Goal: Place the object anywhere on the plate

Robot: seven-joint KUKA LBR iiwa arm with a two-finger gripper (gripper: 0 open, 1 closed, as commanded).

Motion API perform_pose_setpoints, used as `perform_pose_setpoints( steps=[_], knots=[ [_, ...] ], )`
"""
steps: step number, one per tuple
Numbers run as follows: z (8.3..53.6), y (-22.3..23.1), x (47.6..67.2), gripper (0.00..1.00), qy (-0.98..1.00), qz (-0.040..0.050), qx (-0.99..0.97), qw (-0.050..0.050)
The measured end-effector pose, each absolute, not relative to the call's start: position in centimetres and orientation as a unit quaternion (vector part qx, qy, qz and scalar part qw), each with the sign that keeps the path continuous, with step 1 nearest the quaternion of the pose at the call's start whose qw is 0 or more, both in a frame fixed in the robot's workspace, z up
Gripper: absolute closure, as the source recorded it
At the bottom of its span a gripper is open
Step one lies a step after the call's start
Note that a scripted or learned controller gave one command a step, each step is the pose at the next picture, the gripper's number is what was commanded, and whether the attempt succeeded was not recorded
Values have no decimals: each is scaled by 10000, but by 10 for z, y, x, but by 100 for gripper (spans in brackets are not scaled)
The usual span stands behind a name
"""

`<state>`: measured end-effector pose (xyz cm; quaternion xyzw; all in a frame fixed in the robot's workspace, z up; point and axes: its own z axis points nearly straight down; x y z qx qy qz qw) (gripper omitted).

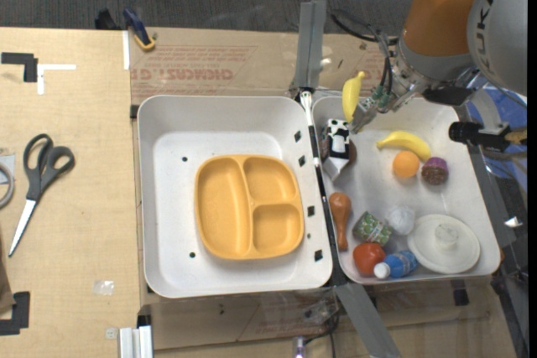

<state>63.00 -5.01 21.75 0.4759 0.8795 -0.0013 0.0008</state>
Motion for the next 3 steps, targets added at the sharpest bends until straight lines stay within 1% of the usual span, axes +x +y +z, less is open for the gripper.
perform_pose_setpoints(
  steps=[1,2,3],
  knots=[
    [240,-30,584,100,8948,-9,4465,4],
    [191,35,557,100,9046,-9,4262,-7],
    [191,65,520,100,9033,-9,4289,-6]
  ],
)
